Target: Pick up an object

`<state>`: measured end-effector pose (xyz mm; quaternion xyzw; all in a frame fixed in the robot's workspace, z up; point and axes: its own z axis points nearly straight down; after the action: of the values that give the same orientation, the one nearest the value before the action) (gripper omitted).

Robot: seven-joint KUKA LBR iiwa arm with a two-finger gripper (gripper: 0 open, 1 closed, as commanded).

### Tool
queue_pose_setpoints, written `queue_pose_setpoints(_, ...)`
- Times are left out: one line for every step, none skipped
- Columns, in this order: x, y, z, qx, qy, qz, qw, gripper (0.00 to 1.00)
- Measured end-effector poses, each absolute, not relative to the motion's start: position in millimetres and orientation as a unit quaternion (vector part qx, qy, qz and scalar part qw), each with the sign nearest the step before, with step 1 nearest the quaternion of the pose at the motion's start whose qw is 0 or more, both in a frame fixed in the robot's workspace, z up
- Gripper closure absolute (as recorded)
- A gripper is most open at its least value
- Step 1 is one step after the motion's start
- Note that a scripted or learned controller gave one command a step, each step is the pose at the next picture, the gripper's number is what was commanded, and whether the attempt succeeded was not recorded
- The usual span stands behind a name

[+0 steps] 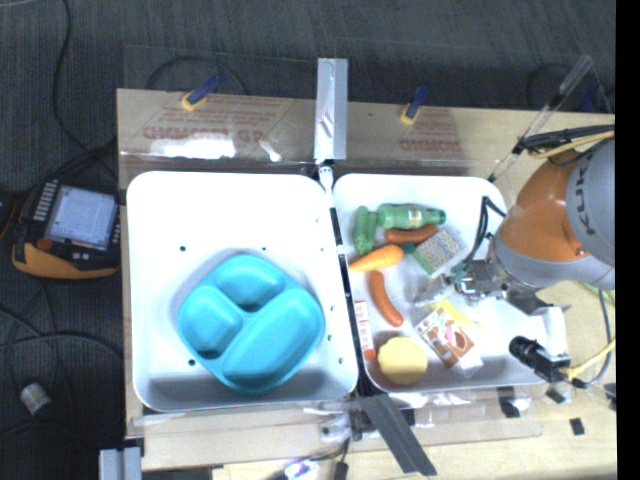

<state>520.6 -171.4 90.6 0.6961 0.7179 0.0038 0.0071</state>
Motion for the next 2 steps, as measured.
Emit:
queue_pose_setpoints(521.5, -171.3, 100.3, 0.698, 0.716, 0.0046, 0.007, 1.00)
queue_pose_setpoints(507.5, -79.7, 206.3, 0.717, 0.697, -0.0010, -0.001, 1.00)
